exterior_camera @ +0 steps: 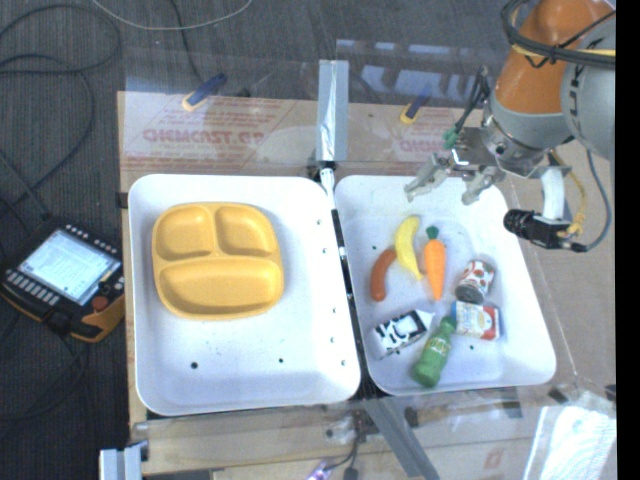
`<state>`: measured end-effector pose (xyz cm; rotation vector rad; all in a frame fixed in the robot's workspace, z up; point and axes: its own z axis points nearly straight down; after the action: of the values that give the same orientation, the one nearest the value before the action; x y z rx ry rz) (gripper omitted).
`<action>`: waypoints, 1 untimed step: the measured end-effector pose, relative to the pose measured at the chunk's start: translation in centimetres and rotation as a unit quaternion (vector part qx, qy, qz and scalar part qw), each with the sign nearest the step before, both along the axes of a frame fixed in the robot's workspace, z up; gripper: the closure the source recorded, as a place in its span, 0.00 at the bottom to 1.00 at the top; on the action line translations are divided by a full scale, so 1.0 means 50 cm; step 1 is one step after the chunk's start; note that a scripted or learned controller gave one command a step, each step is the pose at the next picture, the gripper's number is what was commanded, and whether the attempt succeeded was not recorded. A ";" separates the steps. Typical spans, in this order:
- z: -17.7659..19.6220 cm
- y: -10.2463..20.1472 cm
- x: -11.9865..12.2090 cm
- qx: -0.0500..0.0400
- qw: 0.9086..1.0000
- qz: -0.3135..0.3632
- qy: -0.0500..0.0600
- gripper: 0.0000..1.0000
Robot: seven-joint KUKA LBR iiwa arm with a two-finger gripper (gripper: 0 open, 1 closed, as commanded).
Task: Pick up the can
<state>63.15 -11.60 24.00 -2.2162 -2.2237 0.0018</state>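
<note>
The small cylindrical can with a red-and-white label (476, 280) is seen lying in the right-hand shallow white bin (520, 363), and every other place is best given from it. Just beside it, toward the centre divider, an orange toy carrot with a green top (434, 264) is laid, and beyond that a yellow plastic banana (407, 246) and a reddish-orange sausage-shaped toy (381, 273). Directly below the can a small red-and-white carton (478, 320) is found, nearly touching it; a green plastic bottle (434, 352) and a black-and-white patterned box (402, 330) lie further down and toward the divider.

The pincer (452, 181) is held above and away from the can, over the bin's far edge, with its two fingers spread apart and nothing between them. It is judged that this released, raised pose is kept so that a descent onto the can may be made without the crowded neighbours being struck; the carrot and carton are close enough to be nudged.

Well apart from the can, in the left white bin (160, 368), a yellow compartmented plastic tray (217, 260) is set. Both bins are carried on a pale tabletop (250, 138), around which dark carpet, loose cables and a handheld control pendant (65, 280) are seen.
</note>
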 end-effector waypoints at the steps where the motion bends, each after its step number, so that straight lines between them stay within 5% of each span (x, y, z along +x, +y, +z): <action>1: -0.015 -0.112 -0.176 -0.001 0.999 0.045 0.000 0.00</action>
<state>54.35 -17.18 23.23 -2.1140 -2.3232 0.0031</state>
